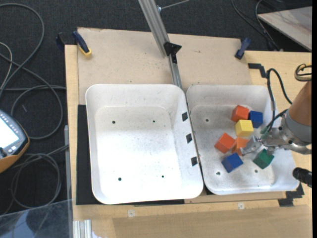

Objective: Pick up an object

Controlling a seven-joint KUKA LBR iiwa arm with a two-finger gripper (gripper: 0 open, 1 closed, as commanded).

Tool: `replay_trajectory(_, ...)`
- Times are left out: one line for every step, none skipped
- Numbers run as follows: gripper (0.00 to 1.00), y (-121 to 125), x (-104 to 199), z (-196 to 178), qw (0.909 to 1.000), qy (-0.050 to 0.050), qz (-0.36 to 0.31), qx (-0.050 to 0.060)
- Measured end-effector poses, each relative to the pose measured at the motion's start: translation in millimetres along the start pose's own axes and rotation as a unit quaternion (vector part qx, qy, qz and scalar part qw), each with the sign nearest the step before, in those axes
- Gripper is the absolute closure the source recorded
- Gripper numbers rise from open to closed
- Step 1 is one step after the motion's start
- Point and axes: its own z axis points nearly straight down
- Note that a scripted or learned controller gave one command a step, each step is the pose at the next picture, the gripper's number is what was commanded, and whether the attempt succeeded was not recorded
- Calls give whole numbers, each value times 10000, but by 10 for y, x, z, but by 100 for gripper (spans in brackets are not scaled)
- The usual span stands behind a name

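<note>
Two shallow white bins sit side by side on a pale wooden bench point(124, 58). The left bin point(99, 133) is a rounded-corner tray of speckled plastic with four small dark holes in its floor. The right bin point(208, 177) has the same shape and holds seven small blocks, all cube-like with flat matte faces: three orange, two blue, one yellow, one green.

One orange block point(240, 113) lies toward the far side, touching a blue block point(255, 118); the yellow block point(243, 127) sits just in front of them. A second orange block point(225, 143) lies nearer the bin's middle, with a third, smaller-looking orange block point(241, 143) just beside it and partly covered by the gripper. The second blue block point(232, 161) rests near the front, and the green block point(263, 158) lies tilted to its right.

The gripper point(257, 145) reaches in from the right among the blocks; its metal fingers blur into the clutter, so whether they are spread or closed cannot be told, and no block is clearly seen between them. The arm point(299, 118) is cut off by the frame edge.

Two blue clamps point(81, 42) point(242, 47) grip the bench's far corners, and a grey metal pole point(156, 21) rises at a slant between the bins.
</note>
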Motion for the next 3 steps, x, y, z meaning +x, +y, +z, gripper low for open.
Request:
replay_trajectory(100,23,-10,-144,10000,-18,-1,-46)
replay_trajectory(100,121,36,-736,10000,-34,-14,-76)
replay_trajectory(100,154,22,-1383,10000,-36,-10,-80)
